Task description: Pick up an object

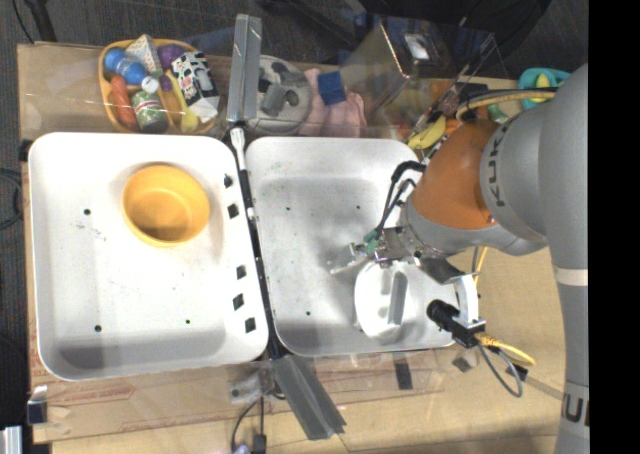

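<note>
Bowl [166, 203], yellow, sits in the left bin [60, 272], near its back edge, well apart from the arm. Claw [372, 247] hangs low over the right bin [300, 192], near its front right corner; I cannot tell its state. To pick well, it should go down straight on one object and close firmly.

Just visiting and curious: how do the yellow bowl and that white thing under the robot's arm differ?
The yellow bowl sits in the left bin, far from the arm; the white object lies in the right bin, beside the hand. The bowl is round and deep; the white object looks flatter, with a grey slot. Both rest on a bin floor.
</note>
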`<state>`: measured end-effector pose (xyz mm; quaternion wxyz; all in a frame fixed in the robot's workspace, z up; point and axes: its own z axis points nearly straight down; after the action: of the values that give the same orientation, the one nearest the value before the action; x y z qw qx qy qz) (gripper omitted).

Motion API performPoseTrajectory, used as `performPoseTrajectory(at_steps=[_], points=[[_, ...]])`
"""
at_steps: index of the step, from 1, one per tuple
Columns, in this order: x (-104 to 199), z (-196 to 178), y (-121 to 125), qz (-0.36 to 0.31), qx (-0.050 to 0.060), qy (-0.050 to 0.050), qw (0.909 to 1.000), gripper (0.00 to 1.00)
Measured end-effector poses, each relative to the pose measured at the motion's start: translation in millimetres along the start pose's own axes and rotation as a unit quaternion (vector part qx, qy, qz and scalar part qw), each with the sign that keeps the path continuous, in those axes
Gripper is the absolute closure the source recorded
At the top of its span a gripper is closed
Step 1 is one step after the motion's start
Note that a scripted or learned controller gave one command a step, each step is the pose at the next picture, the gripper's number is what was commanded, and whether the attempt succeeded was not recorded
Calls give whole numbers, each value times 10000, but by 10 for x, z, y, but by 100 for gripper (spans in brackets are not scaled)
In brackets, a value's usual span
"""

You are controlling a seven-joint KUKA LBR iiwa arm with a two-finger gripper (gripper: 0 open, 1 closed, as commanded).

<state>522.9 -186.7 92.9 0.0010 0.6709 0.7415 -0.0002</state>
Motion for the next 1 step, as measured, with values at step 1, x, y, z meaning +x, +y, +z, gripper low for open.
performPoseTrajectory(at_steps=[1], points=[[555, -43, 231, 179, 18, 10, 9998, 0]])
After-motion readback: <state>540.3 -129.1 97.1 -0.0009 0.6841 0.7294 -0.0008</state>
